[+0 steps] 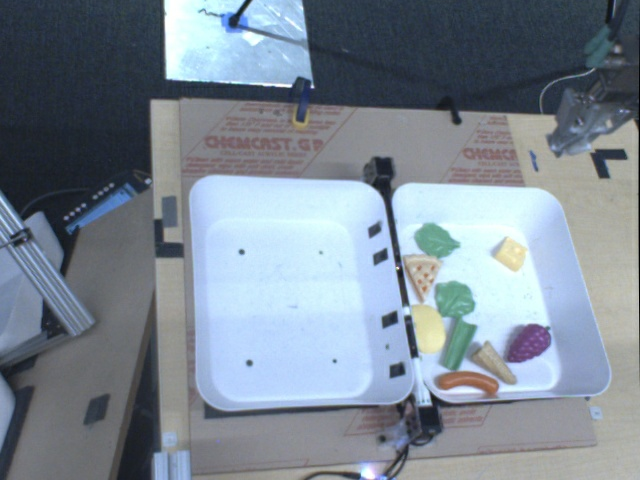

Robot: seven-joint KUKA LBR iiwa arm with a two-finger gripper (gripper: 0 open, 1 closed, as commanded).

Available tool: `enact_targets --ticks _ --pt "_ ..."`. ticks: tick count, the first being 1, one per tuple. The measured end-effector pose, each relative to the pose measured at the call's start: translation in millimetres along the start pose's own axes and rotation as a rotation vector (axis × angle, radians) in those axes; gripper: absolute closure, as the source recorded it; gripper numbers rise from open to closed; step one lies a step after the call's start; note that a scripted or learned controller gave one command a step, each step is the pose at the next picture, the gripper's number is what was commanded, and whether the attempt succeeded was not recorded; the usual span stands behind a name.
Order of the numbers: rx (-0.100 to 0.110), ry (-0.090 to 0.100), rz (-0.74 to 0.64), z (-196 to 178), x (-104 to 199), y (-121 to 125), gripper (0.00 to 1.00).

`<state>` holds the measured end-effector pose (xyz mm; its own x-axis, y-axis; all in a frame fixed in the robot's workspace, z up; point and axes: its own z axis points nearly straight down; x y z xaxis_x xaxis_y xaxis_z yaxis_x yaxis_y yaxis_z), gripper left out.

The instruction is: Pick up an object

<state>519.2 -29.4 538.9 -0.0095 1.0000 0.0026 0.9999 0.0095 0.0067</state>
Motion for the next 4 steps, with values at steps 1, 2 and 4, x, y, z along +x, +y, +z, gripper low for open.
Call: enact_targets --ticks 1,2,4 --pt "0.003 -0.001 0.001 3.3 36.6 -29.5 1.0" --pt "0.004 -0.001 0.002 3.6 67.0 -32.0 1.0" --pt "0.004 -0.001 0.003 4.0 122.1 -31.7 1.0"
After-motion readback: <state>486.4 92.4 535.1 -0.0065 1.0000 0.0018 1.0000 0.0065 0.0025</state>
